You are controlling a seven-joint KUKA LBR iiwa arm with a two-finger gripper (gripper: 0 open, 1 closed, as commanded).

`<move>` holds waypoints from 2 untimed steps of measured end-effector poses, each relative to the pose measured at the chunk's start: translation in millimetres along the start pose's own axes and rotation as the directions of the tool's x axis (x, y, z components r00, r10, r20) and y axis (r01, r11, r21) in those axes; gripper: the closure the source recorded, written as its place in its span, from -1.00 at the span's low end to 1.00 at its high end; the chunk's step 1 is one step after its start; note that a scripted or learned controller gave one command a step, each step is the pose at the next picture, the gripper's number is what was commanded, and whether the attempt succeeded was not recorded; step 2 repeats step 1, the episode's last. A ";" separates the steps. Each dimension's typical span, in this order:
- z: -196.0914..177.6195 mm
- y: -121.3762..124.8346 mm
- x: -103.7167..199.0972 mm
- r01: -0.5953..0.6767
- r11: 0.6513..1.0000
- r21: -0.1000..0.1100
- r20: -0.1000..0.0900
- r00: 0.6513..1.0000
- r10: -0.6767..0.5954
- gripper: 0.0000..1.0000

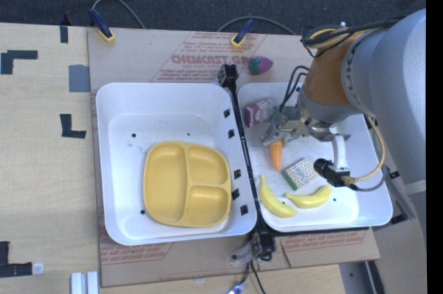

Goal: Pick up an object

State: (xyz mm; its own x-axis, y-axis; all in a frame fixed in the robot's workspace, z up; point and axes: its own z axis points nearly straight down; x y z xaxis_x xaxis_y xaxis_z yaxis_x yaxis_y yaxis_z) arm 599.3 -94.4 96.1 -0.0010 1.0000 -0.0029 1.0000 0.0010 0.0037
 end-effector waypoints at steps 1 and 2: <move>-88.7 -23.1 68.5 0.002 1.000 0.004 -0.004 1.000 -0.002 1.00; -88.7 -23.1 68.5 0.002 1.000 0.004 -0.004 1.000 -0.002 1.00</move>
